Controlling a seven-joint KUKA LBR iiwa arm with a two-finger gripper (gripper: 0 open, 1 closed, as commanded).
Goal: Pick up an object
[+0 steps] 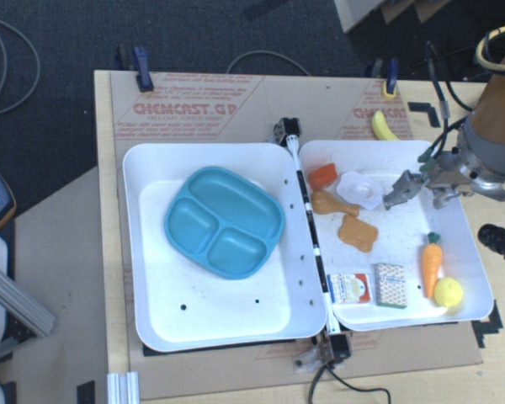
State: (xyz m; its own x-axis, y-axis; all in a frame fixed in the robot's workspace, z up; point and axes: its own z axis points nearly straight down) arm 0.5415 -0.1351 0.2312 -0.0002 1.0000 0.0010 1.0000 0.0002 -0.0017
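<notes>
Jaws [401,194] over the right bin [467,225], can't tell if released or clenched. Clear plastic cup [359,190] just left of jaws, orange block [323,176] beyond it. Carrot [431,263] and lemon [448,292] nearer the camera.

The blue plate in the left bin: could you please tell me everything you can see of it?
The blue plate is a light blue, rounded-corner dish that looks like plastic, moulded into three compartments: one large, two smaller. Nothing lies in them. It rests flat and right side up on the floor of the left bin, turned at a slant to the bin's walls, nearer the far wall than the near one. Only the bin touches it.
</notes>
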